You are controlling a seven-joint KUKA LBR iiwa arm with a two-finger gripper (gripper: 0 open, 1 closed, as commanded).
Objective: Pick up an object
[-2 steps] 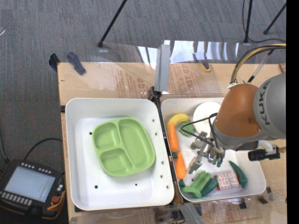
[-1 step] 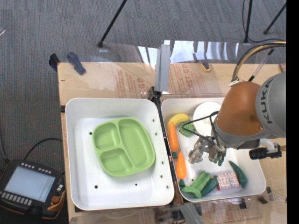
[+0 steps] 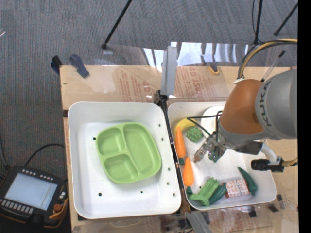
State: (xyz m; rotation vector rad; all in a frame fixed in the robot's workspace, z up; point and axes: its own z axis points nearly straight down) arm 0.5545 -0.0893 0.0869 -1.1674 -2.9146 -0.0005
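Observation:
My gripper (image 3: 207, 154) hangs low over the middle of the right bin (image 3: 270, 188), fingers pointing down-left and open, with bare bin floor between them. Left of it lie an orange carrot (image 3: 180, 142) and a second carrot (image 3: 188, 173), end to end along the bin's left wall. A green knobbly ball (image 3: 195, 134) sits just up-left of the fingertips, beside a yellow banana (image 3: 183, 124). Along the front wall lie a light green toy vegetable (image 3: 207, 190), a dark green cucumber (image 3: 219, 193), a pink-and-white box (image 3: 236, 187) and a green pepper (image 3: 248, 179).
The left bin (image 3: 80, 130) holds a light green divided plate (image 3: 128, 152). The arm's orange band and grey wrist (image 3: 248, 113) cover the right bin's back right. A grey upright post (image 3: 168, 74) stands behind the bins. A teach pendant (image 3: 29, 193) lies on the floor at left.

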